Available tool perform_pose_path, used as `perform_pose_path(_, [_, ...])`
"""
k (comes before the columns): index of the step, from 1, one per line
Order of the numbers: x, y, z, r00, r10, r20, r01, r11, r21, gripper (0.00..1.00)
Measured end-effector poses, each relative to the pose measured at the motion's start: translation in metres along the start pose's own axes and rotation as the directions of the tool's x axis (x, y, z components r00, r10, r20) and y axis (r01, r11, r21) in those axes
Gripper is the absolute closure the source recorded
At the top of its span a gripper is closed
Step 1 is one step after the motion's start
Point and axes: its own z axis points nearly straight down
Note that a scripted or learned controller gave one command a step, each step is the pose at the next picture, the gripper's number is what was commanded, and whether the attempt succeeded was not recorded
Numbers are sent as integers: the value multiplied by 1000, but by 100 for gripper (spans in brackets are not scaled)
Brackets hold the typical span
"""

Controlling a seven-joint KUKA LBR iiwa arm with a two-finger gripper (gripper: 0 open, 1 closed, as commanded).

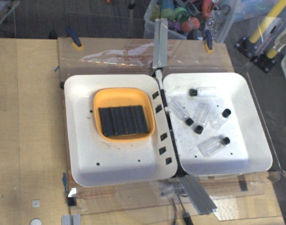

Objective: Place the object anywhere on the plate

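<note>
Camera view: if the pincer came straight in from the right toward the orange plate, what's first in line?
Likely the black-capped vial nearest the right bin's right wall, if travelling low; height is unclear. The orange plate lies beyond.

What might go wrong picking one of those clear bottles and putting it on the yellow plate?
The clear plastic bottles with black caps lie on their sides close together in the right white bin, so a grasp may slip or nudge neighbours. The yellow plate holds a ridged black insert; a round bottle might roll.
</note>
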Motion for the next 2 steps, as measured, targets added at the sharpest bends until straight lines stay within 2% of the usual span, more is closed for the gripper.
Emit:
perform_pose_path(1, [3,-3,0,955,-296,0,296,955,-2,100])
perform_pose_path(2, [3,-3,0,935,-356,0,356,935,-1,100])
